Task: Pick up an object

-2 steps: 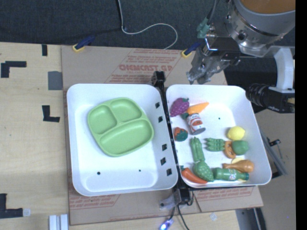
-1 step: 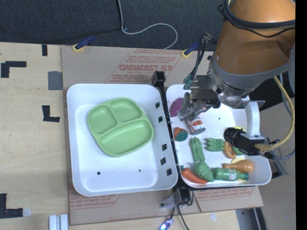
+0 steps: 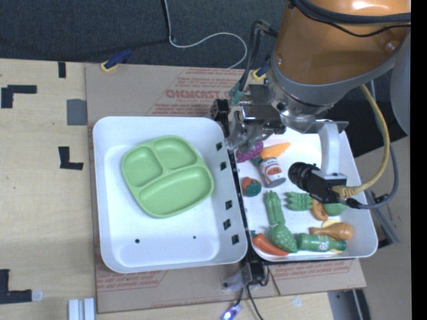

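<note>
Two shallow white plastic bins sit side by side on a cardboard-covered worktop (image 3: pixel 133 85) in the middle of the frame. The left bin (image 3: pixel 110 199) carries a pale green three-compartment plastic plate (image 3: pixel 167 176), tilted slightly, near the bin's upper centre. The right bin (image 3: pixel 363 242), lower right of frame, carries a scatter of small toy foods: a purple piece (image 3: pixel 251 153) at its upper left corner, an orange carrot-like piece (image 3: pixel 277 150) just beside it, a small white bottle with a red label (image 3: pixel 272 171) below that, a round teal and brown piece (image 3: pixel 251 187) near the bin's left wall, a green corn-like piece (image 3: pixel 273 207) at centre, a green hand-shaped piece (image 3: pixel 299 201) to its right, and along the lower wall an orange carrot (image 3: pixel 265 245), a green bumpy piece (image 3: pixel 281 235), a green bottle lying flat (image 3: pixel 319 243) and a tan drumstick shape (image 3: pixel 335 231). The grey arm with its orange band (image 3: pixel 340 25) fills the upper right. Its gripper (image 3: pixel 247 139) hangs over the divide between the bins, right above the purple piece; whether it is spread, pressed together or pinching anything, I cannot tell. A black cylindrical fitting (image 3: pixel 310 177) sits on the arm's white bracket over the right bin.
</note>
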### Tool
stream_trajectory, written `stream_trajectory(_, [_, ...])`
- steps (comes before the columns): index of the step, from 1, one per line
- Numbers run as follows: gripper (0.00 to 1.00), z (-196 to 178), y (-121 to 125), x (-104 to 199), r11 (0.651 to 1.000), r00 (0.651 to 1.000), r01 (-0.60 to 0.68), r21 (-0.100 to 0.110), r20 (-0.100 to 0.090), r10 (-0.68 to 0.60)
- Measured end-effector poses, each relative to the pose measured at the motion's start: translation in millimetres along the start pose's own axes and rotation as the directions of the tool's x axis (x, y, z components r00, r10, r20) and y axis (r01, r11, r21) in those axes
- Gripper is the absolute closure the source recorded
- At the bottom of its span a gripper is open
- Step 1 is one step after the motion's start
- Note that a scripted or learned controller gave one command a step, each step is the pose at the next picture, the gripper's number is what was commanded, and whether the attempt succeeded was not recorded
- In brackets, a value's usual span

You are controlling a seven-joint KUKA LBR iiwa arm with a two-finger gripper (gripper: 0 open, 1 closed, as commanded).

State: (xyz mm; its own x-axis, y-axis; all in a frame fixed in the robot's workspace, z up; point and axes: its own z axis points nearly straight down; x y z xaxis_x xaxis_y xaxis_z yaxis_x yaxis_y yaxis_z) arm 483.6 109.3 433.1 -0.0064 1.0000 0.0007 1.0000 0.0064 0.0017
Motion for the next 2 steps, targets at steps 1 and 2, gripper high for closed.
stream_trajectory(1, [1.0,172,-3,-19,1.0,1.0,-0.008,0.02,0.005,0.008])
stream_trajectory(2, [1.0,70,0,-73,1.0,1.0,-0.011,-0.007,0.002,0.011])
